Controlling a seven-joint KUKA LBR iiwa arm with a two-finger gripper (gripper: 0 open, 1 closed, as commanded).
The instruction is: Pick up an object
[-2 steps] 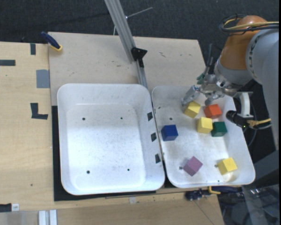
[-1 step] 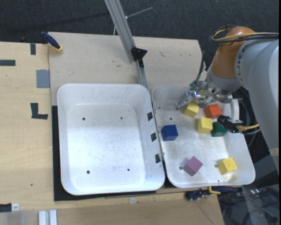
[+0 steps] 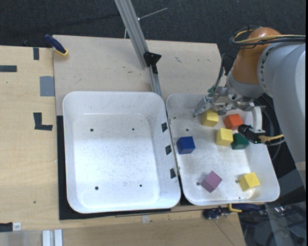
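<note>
In the camera view, the arm (image 3: 269, 65) reached in from the right over the far end of the right bin (image 3: 192, 188), and the gripper (image 3: 211, 105) hung low just above a yellow block (image 3: 210, 118) near that bin's far wall. Whether the jaws were apart or together could not be told from this slant, since the wrist and its cabling covered them. Nothing showed between them.

Just beside the yellow block lay an orange block (image 3: 233, 120), a second yellow block (image 3: 224, 137) and a green block (image 3: 239, 142), packed close. A blue block (image 3: 185, 144) sat near the bin's left wall, and a purple block (image 3: 211, 181) and a third yellow one (image 3: 248, 180) lay at the near end. The left bin (image 3: 72, 106) held no blocks.

The step in hand looked like the descent onto the first yellow block. The next move would call for straddling it cleanly without nudging the orange neighbour, then closing and lifting straight up.
</note>
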